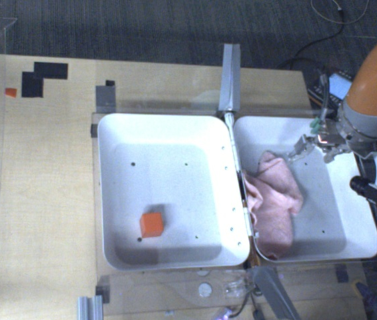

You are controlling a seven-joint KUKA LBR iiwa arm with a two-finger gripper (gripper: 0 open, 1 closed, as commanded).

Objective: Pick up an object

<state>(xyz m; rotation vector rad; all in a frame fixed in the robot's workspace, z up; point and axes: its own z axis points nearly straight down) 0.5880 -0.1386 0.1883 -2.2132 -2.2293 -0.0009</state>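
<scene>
A crumpled pink cloth [275, 202] lies against the left wall of the right bin [348, 245]. A small orange block [152, 225] rests in the front left part of the left bin [118, 145]. My gripper [310, 153] hangs over the back of the right bin, just right of the cloth's upper corner. It is open, with nothing between its fingers. One fingertip [294, 153] is close to the cloth's top edge; whether it touches is unclear.
The arm's orange band [375, 79] and grey wrist come in from the right over the right bin's far corner. A metal divider [230, 85] stands between the bins at the back. Black and orange markers [38, 79] lie on the bench at far left.
</scene>
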